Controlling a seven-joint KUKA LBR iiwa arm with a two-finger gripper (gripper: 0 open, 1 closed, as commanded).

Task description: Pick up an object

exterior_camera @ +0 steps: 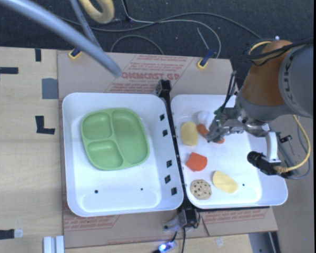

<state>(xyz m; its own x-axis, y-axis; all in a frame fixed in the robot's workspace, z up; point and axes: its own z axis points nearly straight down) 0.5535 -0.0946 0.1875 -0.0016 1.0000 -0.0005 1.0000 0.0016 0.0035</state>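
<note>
My gripper (217, 135) hangs low over the upper middle of the right bin (263, 194). Its tips sit by a small orange-red piece (202, 129) and a white piece (204, 117) just to its left. A yellow oblong piece (189, 134) lies further left of the tips. An orange wedge (196, 162) rests in the bin's middle. Near the front are a chocolate-chip cookie (200, 189) and a yellow lump (225, 182). The arm's body hides part of the bin's far right.
The left bin (84, 194) holds a green three-part plate (115, 138). A black divider (171, 157) runs between the bins. Cables and a grey pole cross the back of the bench. A black fitting (263, 163) on the arm hangs over the right bin's right side.
</note>
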